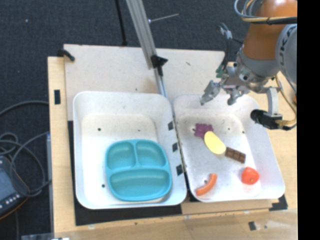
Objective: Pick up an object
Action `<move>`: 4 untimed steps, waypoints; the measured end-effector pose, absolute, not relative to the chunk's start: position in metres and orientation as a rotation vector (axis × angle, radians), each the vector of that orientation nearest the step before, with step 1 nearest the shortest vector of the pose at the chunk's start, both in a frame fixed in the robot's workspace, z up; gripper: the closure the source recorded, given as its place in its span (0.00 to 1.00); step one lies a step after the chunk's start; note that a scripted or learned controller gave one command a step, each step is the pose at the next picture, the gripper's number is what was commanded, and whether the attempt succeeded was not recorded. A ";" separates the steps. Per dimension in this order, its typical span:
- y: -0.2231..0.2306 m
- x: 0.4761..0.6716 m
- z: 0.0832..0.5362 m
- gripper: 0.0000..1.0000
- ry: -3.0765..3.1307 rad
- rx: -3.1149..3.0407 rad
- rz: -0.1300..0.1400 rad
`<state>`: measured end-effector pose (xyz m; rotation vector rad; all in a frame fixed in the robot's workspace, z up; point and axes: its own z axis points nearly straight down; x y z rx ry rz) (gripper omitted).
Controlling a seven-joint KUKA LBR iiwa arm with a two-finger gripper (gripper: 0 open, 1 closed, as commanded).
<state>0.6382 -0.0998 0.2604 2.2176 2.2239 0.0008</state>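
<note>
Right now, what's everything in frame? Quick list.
bins: 2, white, side by side on the bench
divided plate: 1, teal, three compartments, in the left bin toward the near side
purple piece: 1, purple, right bin, upper middle, just above the yellow piece
yellow piece: 1, yellow, oval, right bin centre
brown bar: 1, dark brown, right bin, next to the yellow piece's lower right end
red item: 1, red-orange, roundish, right bin near right corner
orange item: 1, orange, long and curved, right bin near edge
metal pole: 1, silver, slanting up from between the bins
cables: black, on the floor at left
arm: 1, grey with orange band, upper right
gripper: 1, open, above the right bin's far edge, holding nothing
</note>
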 end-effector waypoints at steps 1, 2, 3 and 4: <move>-0.100 0.638 0.260 0.00 2.224 2.218 0.001; -0.096 0.633 0.199 0.00 2.224 2.223 -0.007; -0.096 0.632 0.157 0.00 2.221 2.224 -0.006; -0.097 0.632 0.105 0.00 2.221 2.224 -0.006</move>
